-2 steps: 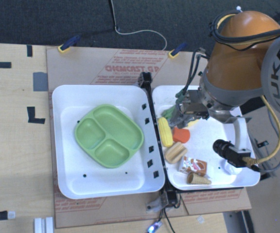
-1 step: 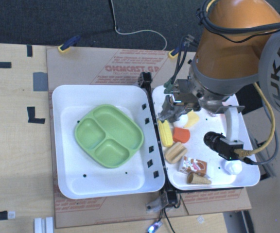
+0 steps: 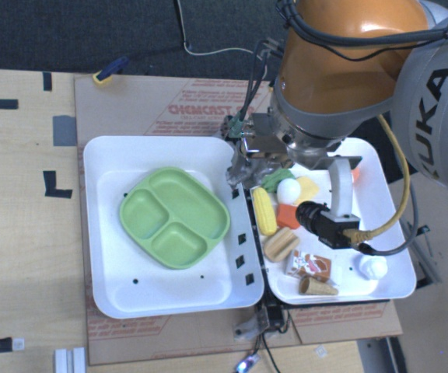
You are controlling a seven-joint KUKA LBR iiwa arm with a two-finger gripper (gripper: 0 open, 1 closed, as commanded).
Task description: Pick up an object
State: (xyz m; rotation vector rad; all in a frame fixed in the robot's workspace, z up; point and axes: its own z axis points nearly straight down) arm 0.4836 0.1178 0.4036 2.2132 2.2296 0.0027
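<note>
Cardboard sheeting covers a pale wooden bench, and two shallow white bins sit side by side on it, seen from above at a slant. Inside the left bin point(image 3: 99, 231) lies a light green divided plate point(image 3: 175, 217), tilted diagonally, with nothing on it. Across the divider, the right bin point(image 3: 391, 282) holds a cluster of toy food: a yellow corn cob point(image 3: 264, 210), a white egg point(image 3: 288, 190) resting against something green, a bread roll point(image 3: 280, 244), a small printed packet point(image 3: 309, 266), a cone-shaped piece point(image 3: 317, 287) and a small white item point(image 3: 372, 268) near the front right corner. A large grey arm with an orange band point(image 3: 348, 22) reaches in from the right and hangs over the back of the right bin, hiding much of it. Its gripper point(image 3: 247, 169) sits low near the divider, just behind the corn cob and the egg; whether it is parted or closed cannot be told, because the wrist hardware covers it, and nothing can be seen held. By the look of it, this is the approach step, with no object lifted yet. Next, the gripper would likely need to settle squarely over one piece, perhaps the corn or the egg, close on it and rise cleanly; the crowded pile could make it nudge neighbours aside.
</note>
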